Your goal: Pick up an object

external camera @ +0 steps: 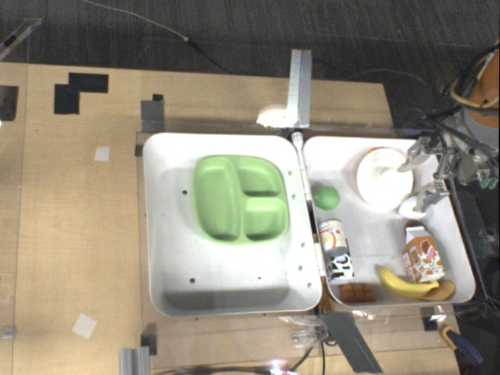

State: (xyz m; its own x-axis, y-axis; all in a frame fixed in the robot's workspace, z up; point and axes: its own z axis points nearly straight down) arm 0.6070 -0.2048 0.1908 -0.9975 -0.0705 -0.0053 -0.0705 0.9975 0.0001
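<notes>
The gripper (pixel 426 176), fingers apart and empty, hovered beside the white bowl (pixel 383 178) in the right bin (pixel 467 276). Bowl appeared light, rigid, slippery; grasp recommended at the rim.

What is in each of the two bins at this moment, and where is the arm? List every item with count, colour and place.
Left bin: 1, white, left half of the bench.
Divided tray: 1, green, middle of the left bin.
Right bin: 1, white, beside the left bin.
Ball: 1, green, right bin, near the divider.
Round dish: 1, white, back of the right bin.
Can: 1, white with orange, along the divider.
Black-and-white carton: 1, just in front of the can.
Brown item: 1, front edge of the right bin; too small to identify.
Banana: 1, yellow, front right.
Small box: 1, orange and white, behind the banana.
Gripper: 1, grey metal, above the right bin's back right, next to the dish.
</notes>
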